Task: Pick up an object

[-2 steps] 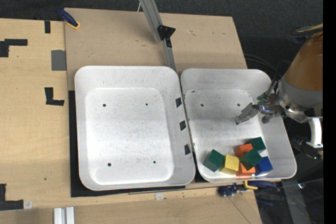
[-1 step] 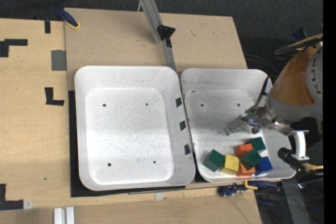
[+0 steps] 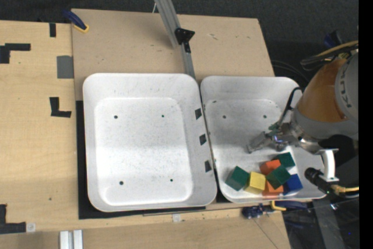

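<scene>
- Worktop (image 3: pixel 145 32): 2 white bins; right bin (image 3: pixel 245 90) holds blocks (image 3: pixel 265 176) clustered at its near corner.
- My fingers (image 3: pixel 259 143) hover just above them; spread unclear, nothing visibly held.
- Blocks look light, rigid; grip flat opposite faces.

Both bins, the left bin (image 3: pixel 143 143) and the right bin (image 3: pixel 245 108), were white with fine dark speckling. The blocks in the right bin were green (image 3: pixel 237 177), yellow (image 3: pixel 257 182), orange (image 3: pixel 270 166), dark green (image 3: pixel 285 161) and blue (image 3: pixel 293 183). The arm (image 3: pixel 326 96) showed orange above grey. The bench (image 3: pixel 35 125) was tan with black marks.
</scene>
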`<state>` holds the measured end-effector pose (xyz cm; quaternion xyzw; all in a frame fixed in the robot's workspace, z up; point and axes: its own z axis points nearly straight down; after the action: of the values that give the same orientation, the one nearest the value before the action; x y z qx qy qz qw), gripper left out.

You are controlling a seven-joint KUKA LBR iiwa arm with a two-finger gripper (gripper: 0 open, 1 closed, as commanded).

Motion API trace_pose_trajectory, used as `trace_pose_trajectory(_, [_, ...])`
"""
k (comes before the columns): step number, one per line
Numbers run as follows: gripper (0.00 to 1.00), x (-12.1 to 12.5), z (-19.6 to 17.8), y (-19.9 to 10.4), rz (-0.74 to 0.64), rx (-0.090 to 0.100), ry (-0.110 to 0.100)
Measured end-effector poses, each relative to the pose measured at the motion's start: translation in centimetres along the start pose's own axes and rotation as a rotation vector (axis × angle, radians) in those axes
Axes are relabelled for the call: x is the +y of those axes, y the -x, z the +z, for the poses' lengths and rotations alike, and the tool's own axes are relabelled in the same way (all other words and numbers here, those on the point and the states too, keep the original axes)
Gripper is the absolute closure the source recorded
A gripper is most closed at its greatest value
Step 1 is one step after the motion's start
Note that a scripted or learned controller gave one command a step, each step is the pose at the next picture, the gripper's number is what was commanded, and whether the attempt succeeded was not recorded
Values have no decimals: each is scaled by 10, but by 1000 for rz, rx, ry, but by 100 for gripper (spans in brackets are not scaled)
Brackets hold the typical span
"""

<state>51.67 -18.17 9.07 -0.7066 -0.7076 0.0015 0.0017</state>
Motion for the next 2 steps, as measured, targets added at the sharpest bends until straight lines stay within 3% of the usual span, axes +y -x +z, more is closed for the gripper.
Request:
trace_pose_trajectory(1, [100,0,-10,-1,0,2,1])
trace_pose_trajectory(2, [100,8,-55,2,0,-1,8])
